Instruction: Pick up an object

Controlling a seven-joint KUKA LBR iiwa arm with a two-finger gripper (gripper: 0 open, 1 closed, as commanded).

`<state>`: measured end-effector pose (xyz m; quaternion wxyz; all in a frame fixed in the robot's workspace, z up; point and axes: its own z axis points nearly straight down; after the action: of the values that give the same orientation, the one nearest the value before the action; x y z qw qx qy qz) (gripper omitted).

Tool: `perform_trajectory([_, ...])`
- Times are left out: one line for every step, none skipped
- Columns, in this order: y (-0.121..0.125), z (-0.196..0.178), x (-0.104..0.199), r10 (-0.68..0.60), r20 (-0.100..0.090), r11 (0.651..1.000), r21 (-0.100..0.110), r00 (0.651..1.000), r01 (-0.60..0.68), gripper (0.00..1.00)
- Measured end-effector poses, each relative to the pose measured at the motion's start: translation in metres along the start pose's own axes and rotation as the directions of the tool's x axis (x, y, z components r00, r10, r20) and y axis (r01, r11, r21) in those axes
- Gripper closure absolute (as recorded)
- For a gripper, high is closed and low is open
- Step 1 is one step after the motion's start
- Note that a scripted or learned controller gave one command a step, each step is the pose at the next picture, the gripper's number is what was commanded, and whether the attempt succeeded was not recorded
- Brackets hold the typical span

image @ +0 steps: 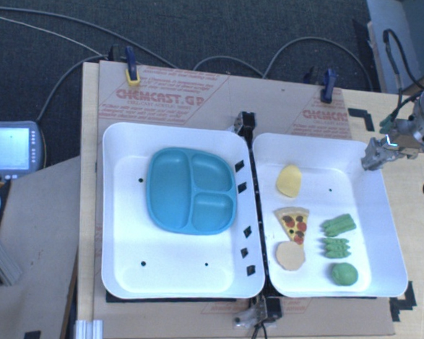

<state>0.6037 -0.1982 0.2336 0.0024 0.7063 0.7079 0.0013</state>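
The right bin (385,213) holds several toy foods. A yellow lump (289,180) lies at its far left, with a pizza slice (293,224) and a tan round piece (290,257) nearer the front. Along the right side are a green leafy piece (338,225), a smaller green piece (336,246) and a green ball (344,274). My gripper (376,155) hangs over the bin's far right corner, apart from all the items, with nothing seen in it.
The left bin (118,216) bears a blue divided plate (192,191). Black clips run along the seam between the bins (247,204). Clamps (131,72) and cables sit at the bench's back edge. A small screen (9,146) stands to the far left.
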Motion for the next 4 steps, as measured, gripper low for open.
perform_trajectory([-0.008, -0.010, 0.051, -0.001, -0.004, 1.000, 0.008, 1.000, 0.001, 1.00])
perform_trajectory([-0.008, -0.015, 0.109, -0.004, -0.004, 1.000, 0.008, 1.000, 0.004, 1.00])
perform_trajectory([-0.018, -0.003, 0.166, 0.000, -0.003, 1.000, 0.009, 1.000, 0.000, 1.00])
perform_trajectory([-0.019, 0.008, 0.219, -0.001, -0.003, 1.000, 0.010, 1.000, 0.001, 1.00])
